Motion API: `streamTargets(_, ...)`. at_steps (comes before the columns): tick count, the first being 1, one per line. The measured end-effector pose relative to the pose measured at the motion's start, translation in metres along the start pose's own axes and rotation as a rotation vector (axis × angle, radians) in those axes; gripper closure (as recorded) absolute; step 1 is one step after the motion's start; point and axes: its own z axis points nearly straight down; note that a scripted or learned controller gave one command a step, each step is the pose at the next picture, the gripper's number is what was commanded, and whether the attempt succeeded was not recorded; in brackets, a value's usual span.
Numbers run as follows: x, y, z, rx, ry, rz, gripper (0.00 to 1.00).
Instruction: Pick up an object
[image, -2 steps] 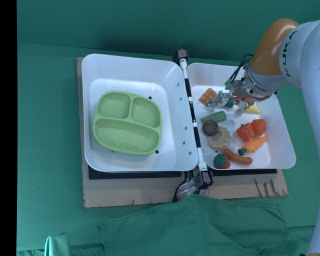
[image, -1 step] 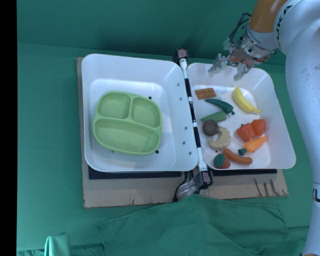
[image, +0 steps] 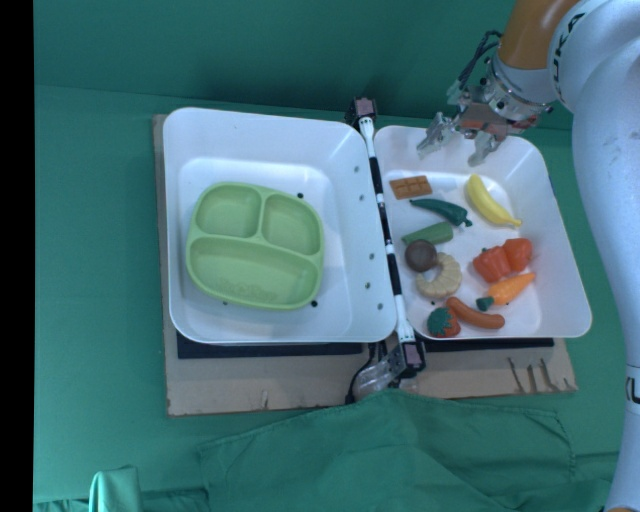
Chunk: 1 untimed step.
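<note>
While the grey arm reaches in from the right, its end effector (image: 462, 137) hangs with fingers spread and nothing between them over the far rim of the right bin (image: 560, 300), where toy foods lie scattered.

Nearest the spread fingers lies a yellow banana (image: 490, 201), its long axis running diagonally from the far left toward the near right, gently curved; just left of it sit a small orange waffle square (image: 410, 186) and a dark green pepper (image: 440, 210) pointing right. Nearer the camera lie a green cucumber (image: 428, 234), a brown round piece (image: 420, 255) touching a pale corn slice (image: 440, 275), an orange pumpkin-like pair (image: 503, 259), a carrot (image: 508, 289), a sausage (image: 476, 314) and a strawberry (image: 440, 322) — small, their details hard to make out. A green divided plate (image: 255, 245) rests in the left bin (image: 200, 135) on the table (image: 100, 250).
</note>
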Motion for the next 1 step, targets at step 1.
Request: streamTargets(1, 0.0, 0.0, 0.0, 0.0, 0.0, 0.0, 0.0)
